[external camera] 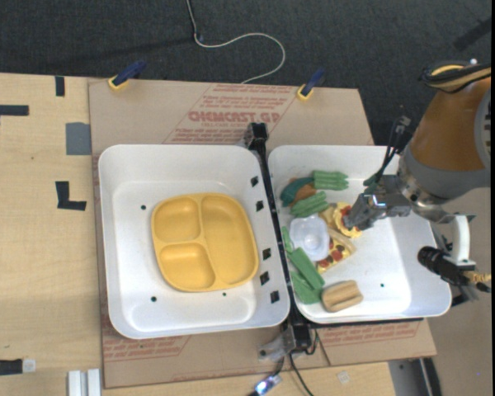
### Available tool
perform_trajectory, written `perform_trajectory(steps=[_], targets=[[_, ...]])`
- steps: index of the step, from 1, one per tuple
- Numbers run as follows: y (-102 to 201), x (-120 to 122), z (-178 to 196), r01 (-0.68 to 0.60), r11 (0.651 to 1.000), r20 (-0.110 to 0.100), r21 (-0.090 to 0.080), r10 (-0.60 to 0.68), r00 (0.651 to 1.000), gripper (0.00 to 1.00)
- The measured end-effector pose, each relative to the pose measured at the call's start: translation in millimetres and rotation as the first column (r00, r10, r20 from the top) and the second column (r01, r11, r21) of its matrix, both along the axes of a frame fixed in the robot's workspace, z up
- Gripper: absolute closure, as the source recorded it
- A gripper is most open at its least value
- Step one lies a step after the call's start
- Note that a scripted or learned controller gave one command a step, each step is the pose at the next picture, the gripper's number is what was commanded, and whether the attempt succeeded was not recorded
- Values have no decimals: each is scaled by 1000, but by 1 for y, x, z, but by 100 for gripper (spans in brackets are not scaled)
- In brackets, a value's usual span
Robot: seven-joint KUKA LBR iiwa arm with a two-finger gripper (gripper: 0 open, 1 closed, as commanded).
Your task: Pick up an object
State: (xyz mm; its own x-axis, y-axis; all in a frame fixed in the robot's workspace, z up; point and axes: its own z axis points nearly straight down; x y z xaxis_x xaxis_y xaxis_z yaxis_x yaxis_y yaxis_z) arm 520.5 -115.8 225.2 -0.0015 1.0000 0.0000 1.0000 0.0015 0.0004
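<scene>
The gripper [356, 218] is hovering low in the right bin [412, 283], over a yellow-and-red toy [343, 231] in a pile of play food; how it is set cannot be told. A divided yellow plate [205, 242] is lying in the left bin [120, 221]. Red print reading "CHEMCAST GP" is showing on the cardboard [223, 118].

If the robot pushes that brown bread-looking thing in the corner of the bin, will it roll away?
The brown loaf-shaped toy looks rounded and lies on its side, so it may roll a little. It sits close to the bin's front wall, which would probably stop it. It looks small, likely light.
</scene>
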Motion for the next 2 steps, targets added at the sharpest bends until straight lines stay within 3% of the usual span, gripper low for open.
perform_trajectory(steps=[2], targets=[[91, 15, 1, -4, 1000, -3, 1, 4, 1000, 100]])
